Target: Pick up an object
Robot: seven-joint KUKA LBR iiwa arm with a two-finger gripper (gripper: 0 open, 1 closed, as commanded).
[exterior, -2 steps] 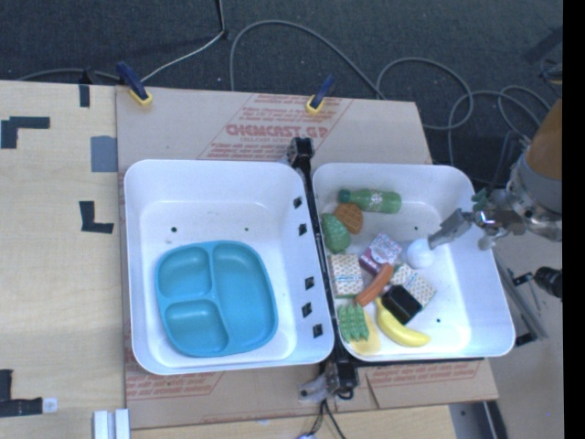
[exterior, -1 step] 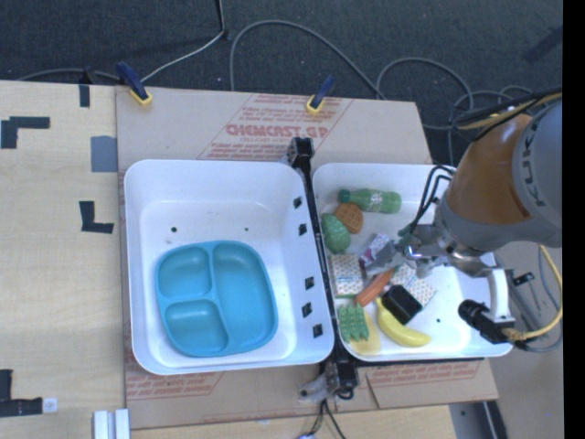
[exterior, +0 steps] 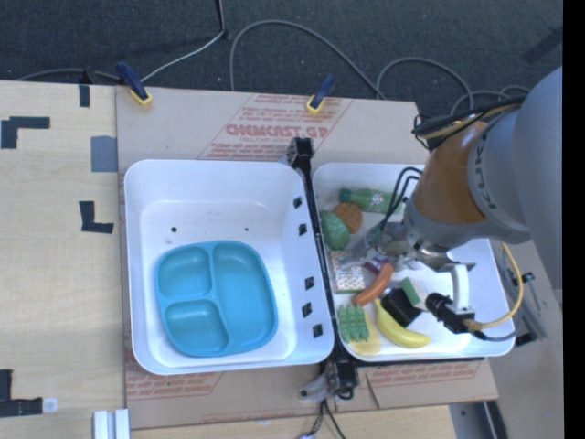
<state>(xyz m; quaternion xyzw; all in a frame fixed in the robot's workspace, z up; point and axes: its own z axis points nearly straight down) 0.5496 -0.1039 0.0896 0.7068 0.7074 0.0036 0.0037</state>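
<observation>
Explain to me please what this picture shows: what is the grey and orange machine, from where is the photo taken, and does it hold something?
The machine is a robot arm, reaching in from the right. One camera above the bench looks down at a slant. On the bench stand two white bins. The left bin holds a blue tray with three compartments. The right bin holds small toy foods: a banana, a carrot, a green bottle and others. The arm's tool hangs low over these toys. Whether it holds anything, I cannot tell: the arm covers it.

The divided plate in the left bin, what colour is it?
Light blue; the divided plate shows clearly in the camera view.
</observation>
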